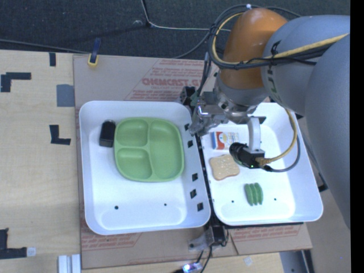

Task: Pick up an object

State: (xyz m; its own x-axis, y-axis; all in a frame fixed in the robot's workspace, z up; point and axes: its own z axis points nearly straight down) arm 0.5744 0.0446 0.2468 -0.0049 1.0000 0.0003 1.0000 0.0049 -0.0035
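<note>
Grey metal gripper (219, 131) hangs over the right white bin (296, 206), half hiding a small white carton (226, 138); its grip cannot be told.

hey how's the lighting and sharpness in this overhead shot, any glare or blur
Camera view: even, soft light; mild sheen on the rim of the left white bin; the green divided plate and toast-shaped slice look reasonably sharp; the grey and orange arm, nearest the lens, looks softer and shades the right white bin.
</note>
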